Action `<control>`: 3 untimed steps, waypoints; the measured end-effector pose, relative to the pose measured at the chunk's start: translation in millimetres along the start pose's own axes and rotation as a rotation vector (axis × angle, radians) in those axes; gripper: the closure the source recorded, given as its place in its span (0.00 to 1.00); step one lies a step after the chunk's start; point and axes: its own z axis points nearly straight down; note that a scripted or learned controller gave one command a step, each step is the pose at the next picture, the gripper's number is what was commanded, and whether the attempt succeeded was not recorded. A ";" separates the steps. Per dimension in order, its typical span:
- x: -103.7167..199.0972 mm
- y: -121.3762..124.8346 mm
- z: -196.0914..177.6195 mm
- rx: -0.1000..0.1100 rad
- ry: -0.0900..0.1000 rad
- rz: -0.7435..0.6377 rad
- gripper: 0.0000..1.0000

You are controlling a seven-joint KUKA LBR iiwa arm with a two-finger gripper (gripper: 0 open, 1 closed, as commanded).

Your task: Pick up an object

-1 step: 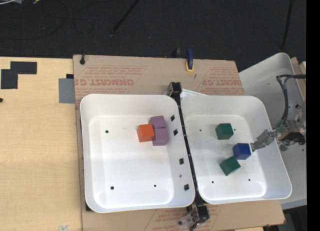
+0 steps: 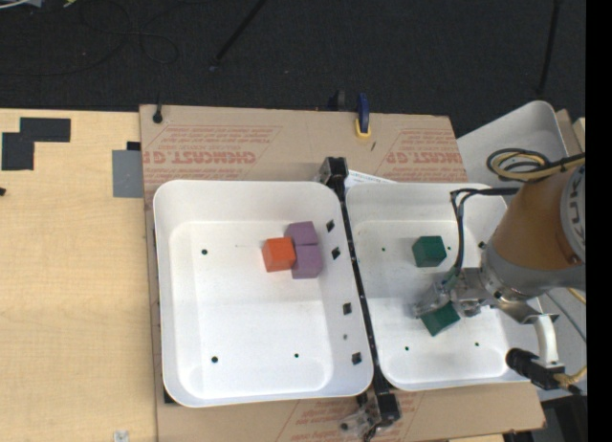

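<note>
In the right bin [image 2: 478, 373], the claw [image 2: 449, 304] sits low over a dark green block [image 2: 440, 319] that pokes out tilted just below it; whether it pinches the block, I cannot tell. A second green cube [image 2: 429, 251] stands near, farther back. Beyond the divider, the left bin [image 2: 191, 335] holds an orange cube [image 2: 279, 254] touching a purple block [image 2: 306, 249].

White bins [image 2: 182, 239] hold orange [image 2: 278, 254], purple [image 2: 305, 249], green blocks [image 2: 429, 251].

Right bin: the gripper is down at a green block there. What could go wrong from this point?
1. The gripper sits at the edge of the tilted green block, so it may slip away.
2. A second green block lies close behind; a sweep could knock it.
3. The cable hanging by the wrist might snag.
</note>
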 end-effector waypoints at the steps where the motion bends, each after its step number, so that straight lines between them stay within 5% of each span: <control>1: 69.1 47.4 8.1 -0.010 -0.002 -0.005 0.00; 2: -19.0 40.4 6.1 -0.009 -0.009 0.008 0.00; 3: -29.0 114.5 4.8 -0.015 -0.007 0.000 0.00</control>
